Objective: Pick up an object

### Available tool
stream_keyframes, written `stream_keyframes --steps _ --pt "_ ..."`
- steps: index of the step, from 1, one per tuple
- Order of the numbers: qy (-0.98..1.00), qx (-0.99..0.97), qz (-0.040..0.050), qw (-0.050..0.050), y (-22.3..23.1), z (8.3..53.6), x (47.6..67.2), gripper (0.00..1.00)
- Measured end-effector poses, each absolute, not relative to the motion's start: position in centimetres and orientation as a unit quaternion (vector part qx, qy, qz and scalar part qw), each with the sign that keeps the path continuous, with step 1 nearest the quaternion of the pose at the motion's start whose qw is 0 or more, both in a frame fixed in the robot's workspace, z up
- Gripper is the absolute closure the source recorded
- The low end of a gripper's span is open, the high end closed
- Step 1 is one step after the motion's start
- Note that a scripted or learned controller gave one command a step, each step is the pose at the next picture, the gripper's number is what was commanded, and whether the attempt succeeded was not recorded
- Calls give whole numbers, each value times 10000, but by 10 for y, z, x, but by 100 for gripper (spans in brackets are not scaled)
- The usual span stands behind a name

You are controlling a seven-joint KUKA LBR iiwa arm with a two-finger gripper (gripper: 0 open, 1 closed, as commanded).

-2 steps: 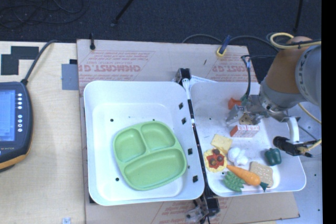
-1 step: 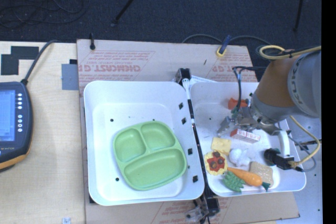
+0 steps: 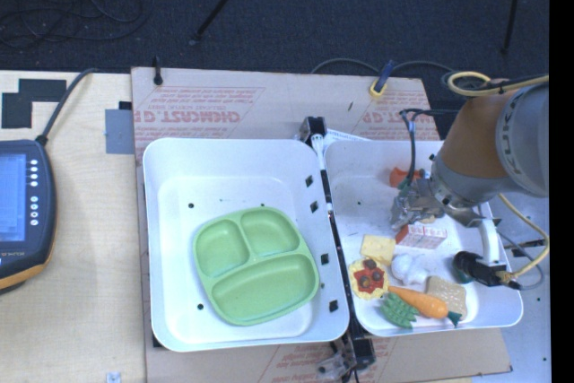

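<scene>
My gripper (image 3: 405,211) hangs low over the middle of the right bin (image 3: 359,170), with the grey arm and its orange band reaching in from the right. Just below and right of it lies a small red and white carton (image 3: 421,236), close to the gripper's tip. Whether they touch I cannot tell. In the front of the bin lie a yellow cheese slice (image 3: 378,248), a pizza slice (image 3: 368,278), a white lump (image 3: 408,266), a carrot (image 3: 418,300), a green leafy piece (image 3: 395,312) and a slice of bread (image 3: 447,292). A small red-orange item (image 3: 397,177) sits behind the gripper.
The left bin (image 3: 170,175) holds a green divided plate (image 3: 256,265). A black divider with clips (image 3: 325,220) runs between the two bins. A handheld control pendant (image 3: 20,211) lies on the bench at far left. Cables trail across the dark floor behind.
</scene>
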State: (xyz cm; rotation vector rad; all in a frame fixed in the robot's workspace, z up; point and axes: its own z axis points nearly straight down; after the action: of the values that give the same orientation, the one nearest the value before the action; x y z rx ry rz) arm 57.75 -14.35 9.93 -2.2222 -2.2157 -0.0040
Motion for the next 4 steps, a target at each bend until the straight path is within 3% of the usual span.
stream_keyframes --steps 1,2,3,4 --pt "-7056 -7086 -11 21 -143 99 577 0" --pt "-7072 -7070 -3 -3 -103 88 544 0" --pt "-7064 -7079 -2 -21 -147 159 552 0" --pt "-7088 -7054 4 1 -157 99 635 0"
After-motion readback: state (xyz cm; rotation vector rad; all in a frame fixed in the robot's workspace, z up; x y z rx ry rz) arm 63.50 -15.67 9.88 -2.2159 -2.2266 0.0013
